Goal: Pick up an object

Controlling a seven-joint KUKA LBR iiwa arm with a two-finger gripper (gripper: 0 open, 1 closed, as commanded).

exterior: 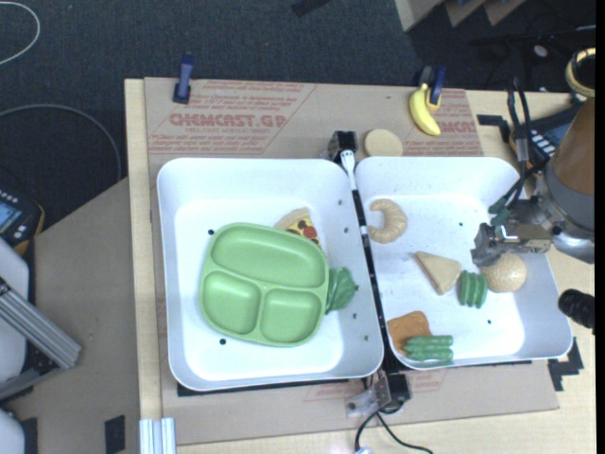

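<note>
Arm's in from the right, its hand (pixel 493 244) low over the right bin (pixel 444 173), just above a tan round roll (pixel 507 274) and a green pepper (pixel 472 289); how wide it's open, can't tell. A cheese wedge (pixel 439 271) sits just left, a croissant (pixel 387 220) beyond; green tray (pixel 264 285) fills the left bin (pixel 180 253)

My tool (pixel 493 244) hangs over the right bin (pixel 444 173), just above the bun (pixel 507 274). The wedge (pixel 439 271) lies left of it; the tray (pixel 265 284) fills the left bin (pixel 180 244).
</note>
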